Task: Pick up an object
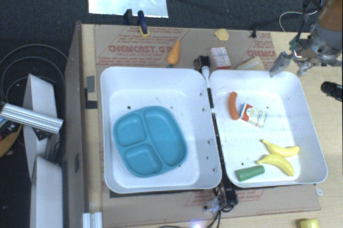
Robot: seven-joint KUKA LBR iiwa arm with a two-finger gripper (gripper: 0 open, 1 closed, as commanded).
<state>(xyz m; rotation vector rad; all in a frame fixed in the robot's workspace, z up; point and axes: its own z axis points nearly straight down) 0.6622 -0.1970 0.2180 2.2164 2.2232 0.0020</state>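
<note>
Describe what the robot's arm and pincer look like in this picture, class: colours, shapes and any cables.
At the right edge, the arm shows an orange-brown band above a rounded grey wrist. Thin dark cables loop beside it. The pincer is pale grey metal with slim fingers.

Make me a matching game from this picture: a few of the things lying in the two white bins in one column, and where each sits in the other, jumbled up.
Things:
1. Blue plastic divided tray
2. Orange-red sausage-shaped toy
3. Two yellow toy bananas
4. Green cylinder-shaped toy

Places:
A. Right bin, near front edge
B. Left bin, middle
C. Right bin, upper left part
D. Right bin, lower right, just above the green one

Pairs: 1-B, 2-C, 3-D, 4-A
</note>
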